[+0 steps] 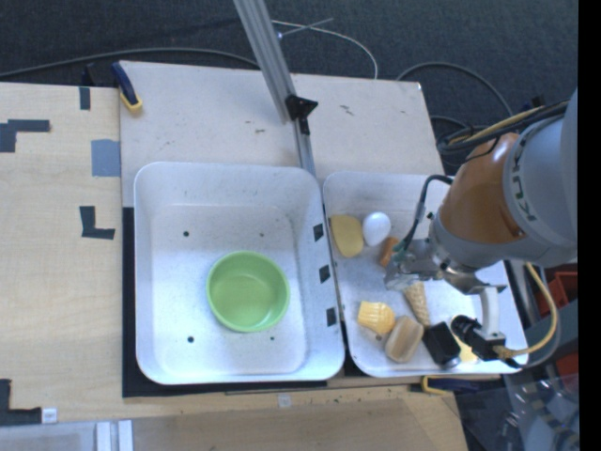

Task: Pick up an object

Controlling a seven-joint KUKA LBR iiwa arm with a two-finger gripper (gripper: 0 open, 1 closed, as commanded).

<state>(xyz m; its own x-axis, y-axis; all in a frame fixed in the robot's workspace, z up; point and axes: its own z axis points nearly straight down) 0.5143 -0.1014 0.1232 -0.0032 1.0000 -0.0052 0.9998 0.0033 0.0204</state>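
The main risk here is crowding: the gripper (410,269) hangs low in the right bin (376,178), just below and to the view's right of the white egg-shaped piece (377,225). Several small things lie close around that spot, so a closing grasp could catch two at once or nudge one aside and come up with nothing. The small orange piece (388,252), directly beneath the egg-shaped piece, sits hard against the gripper's near side and looks likely to be pushed rather than caught. The tan cone (416,301), further below the egg-shaped piece and a little to the view's right, lies tilted right under the gripper and could roll or slip out because of its taper. A rounded yellow-tan piece (346,235) touches the egg-shaped piece on the view's left. A ridged yellow piece (377,318) and a tan loaf-like piece (404,338) lie well below it, near the bin's front wall. The green bowl (248,291) sits far to the view's left of it in the left bin (160,252), out of play. The arm (488,200) reaches in from the view's right, its orange band bent steeply downward so the wrist points into the bin. Whether the gripper is released or clenched cannot be told, and nothing is visibly held.
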